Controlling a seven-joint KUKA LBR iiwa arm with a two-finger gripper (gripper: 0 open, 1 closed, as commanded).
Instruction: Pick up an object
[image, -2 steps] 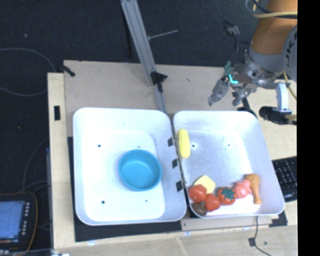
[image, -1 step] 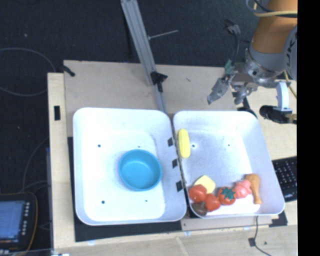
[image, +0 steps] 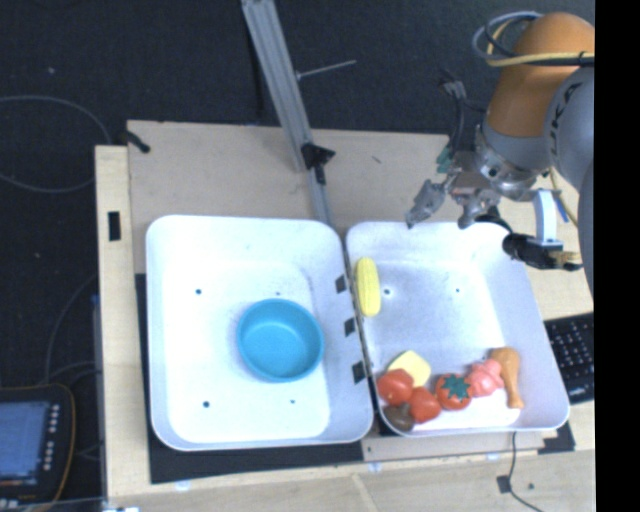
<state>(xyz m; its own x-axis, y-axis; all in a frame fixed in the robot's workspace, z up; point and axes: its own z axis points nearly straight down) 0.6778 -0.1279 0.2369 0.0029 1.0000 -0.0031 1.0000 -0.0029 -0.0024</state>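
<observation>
Hovering open gripper (image: 441, 211) above right bin (image: 447, 275).

Seen from above at a slant: two shallow white bins side by side on a tan surface (image: 220, 170). In the left bin (image: 180, 250), a blue bowl (image: 280, 340), upright, near the middle. In the right bin (image: 520, 300), a yellow corn cob (image: 367, 286) against the left wall; crowded along the near edge, a yellow wedge (image: 410, 366), red tomato-like pieces (image: 424, 403), a pink piece (image: 485, 378) and an orange piece (image: 509, 374). Above the right bin's far rim, the end effector (image: 444, 208), fingers spread, nothing between them. A grey pole (image: 283, 90) slanting down toward the gap between the bins.
</observation>
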